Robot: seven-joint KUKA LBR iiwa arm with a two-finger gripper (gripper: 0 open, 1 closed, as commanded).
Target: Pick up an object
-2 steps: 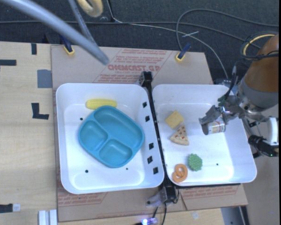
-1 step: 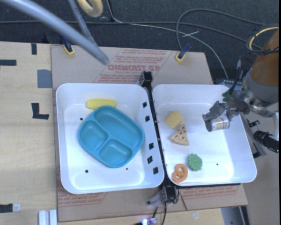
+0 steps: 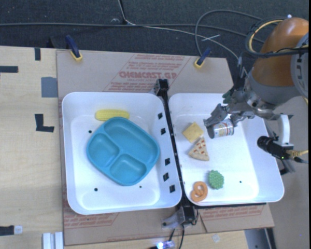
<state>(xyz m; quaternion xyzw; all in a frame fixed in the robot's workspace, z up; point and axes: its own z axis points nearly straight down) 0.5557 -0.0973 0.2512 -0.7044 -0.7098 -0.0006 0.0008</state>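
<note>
My gripper [image 3: 222, 122] hangs over the upper middle of the right bin [image 3: 264, 193], on the grey arm with the orange band that reaches in from the right. A small can [image 3: 224, 130] with a red band lies on its side right at the gripper's tip, partly covered by it. Whether the can is held or merely lies beneath is not clear. Left of it sit a yellow cheese wedge [image 3: 193, 132] and a pizza slice [image 3: 199, 150]. Nearer the front lie a green broccoli piece [image 3: 215, 179] and an orange pretzel [image 3: 199, 190].
The left bin [image 3: 72, 139] holds a blue divided plate [image 3: 123, 150] and a yellow banana [image 3: 112, 114] behind it. A black divider strip [image 3: 168, 144] runs between the bins. Cables loop above the arm at the back right.
</note>
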